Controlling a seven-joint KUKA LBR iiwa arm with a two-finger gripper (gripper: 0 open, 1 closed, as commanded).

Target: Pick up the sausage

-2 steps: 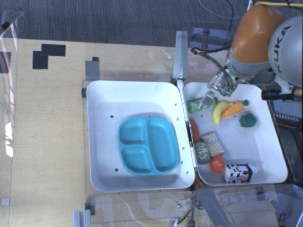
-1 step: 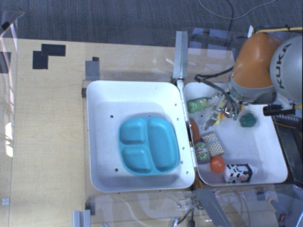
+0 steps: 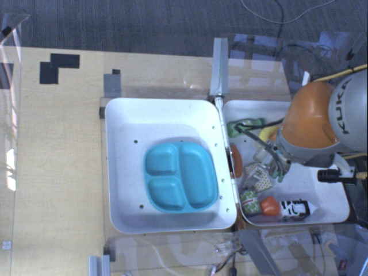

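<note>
The arm reaches from the right down into the right bin; its end effector hangs just right of the sausage; how far open it is cannot be told.

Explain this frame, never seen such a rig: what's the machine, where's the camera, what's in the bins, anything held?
One picture, from a fixed camera above the bench, looking down at a slant. The grey-and-orange machine on the right is a robot arm; its gripper hangs over the right bin. The left bin holds a blue divided plate. In the right bin lie a brown sausage against the left wall, a green item, something yellow, a green packet, a red ball and a black-and-white pack. Whether the gripper holds anything, I can't tell; the sausage lies in the bin beside it.
</note>
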